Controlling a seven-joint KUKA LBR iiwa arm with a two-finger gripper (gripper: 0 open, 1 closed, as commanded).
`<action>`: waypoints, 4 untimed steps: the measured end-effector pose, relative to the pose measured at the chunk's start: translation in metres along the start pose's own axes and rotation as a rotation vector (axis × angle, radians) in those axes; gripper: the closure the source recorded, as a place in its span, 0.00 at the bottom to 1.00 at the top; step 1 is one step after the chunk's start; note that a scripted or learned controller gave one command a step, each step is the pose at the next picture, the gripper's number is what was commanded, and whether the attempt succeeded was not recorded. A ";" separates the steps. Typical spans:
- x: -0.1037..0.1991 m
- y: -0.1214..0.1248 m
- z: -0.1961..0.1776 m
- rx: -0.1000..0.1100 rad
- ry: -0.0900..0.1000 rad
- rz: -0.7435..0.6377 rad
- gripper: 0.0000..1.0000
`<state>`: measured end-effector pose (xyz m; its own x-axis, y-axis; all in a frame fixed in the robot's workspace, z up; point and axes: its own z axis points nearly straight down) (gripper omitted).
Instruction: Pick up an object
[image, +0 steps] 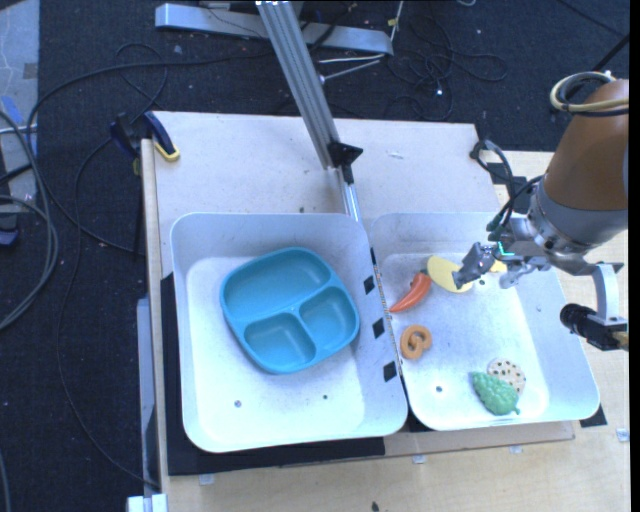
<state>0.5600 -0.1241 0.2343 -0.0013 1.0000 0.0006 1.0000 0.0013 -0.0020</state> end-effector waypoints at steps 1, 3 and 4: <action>0.000 0.000 -0.001 -0.001 0.000 0.000 0.00; -0.009 -0.013 0.103 0.003 0.000 0.003 0.00; -0.009 -0.010 0.140 -0.008 -0.001 0.003 0.00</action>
